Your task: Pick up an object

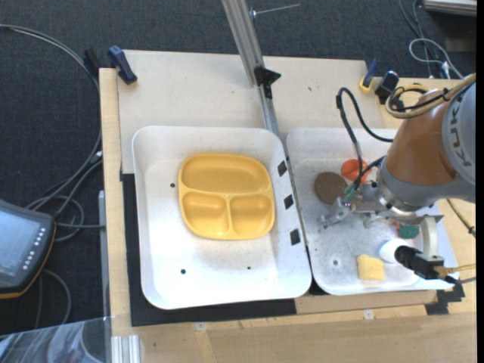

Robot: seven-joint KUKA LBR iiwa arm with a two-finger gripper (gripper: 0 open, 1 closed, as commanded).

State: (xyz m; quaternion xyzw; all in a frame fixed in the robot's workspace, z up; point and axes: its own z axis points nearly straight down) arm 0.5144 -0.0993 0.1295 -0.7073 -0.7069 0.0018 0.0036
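Observation:
My gripper [337,215] hangs low over the middle of the right bin [333,274], at the end of the arm that reaches in from the right. A brown round object [327,187] lies just behind it, close to the gripper's tip. An orange object [352,169] sits further back, partly hidden by the wrist. A pale yellow block [370,268] rests near the bin's front wall. A small white object [388,250] lies beside the block, and a bit of a teal object [407,231] shows under the wrist. I see nothing held in the gripper.
The left bin [162,278] holds a yellow divided plate [225,195] at its centre. A metal pole [249,40] slants up from the ridge between the bins. Cables run over the bench's back right corner.

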